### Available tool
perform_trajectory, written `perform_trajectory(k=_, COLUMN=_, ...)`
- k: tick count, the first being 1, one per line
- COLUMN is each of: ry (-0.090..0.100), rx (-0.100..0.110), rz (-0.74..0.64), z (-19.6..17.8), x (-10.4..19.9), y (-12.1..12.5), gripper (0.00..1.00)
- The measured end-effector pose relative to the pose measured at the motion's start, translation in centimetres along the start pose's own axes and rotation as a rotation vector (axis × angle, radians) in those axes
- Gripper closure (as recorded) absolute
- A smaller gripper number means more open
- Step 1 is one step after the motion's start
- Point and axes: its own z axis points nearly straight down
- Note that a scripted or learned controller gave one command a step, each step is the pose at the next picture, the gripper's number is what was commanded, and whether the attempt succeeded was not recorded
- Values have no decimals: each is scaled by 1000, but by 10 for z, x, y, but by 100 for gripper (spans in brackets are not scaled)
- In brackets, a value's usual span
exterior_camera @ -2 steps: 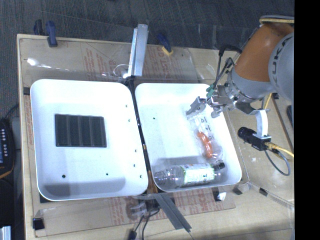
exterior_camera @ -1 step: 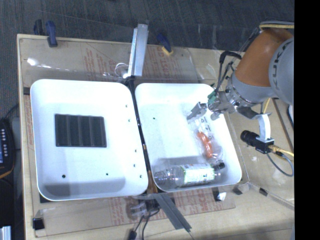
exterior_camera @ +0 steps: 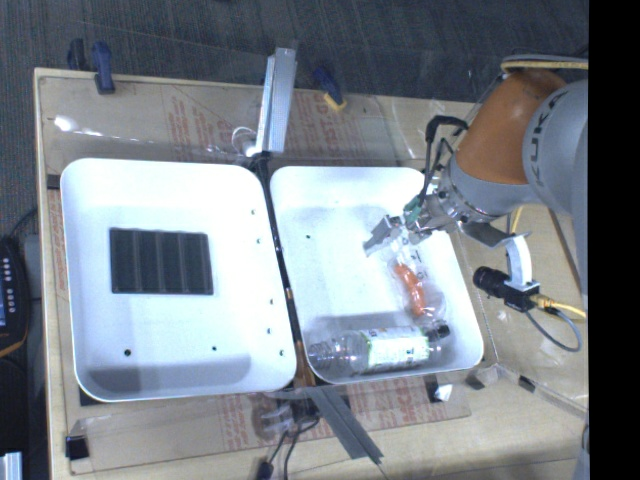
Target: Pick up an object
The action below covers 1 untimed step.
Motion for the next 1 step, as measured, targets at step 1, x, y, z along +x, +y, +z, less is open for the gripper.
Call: perform_trajectory(k=1, ry=-3, rx=-4, rz=-101, z=8, x=-2, y=11, gripper=0)
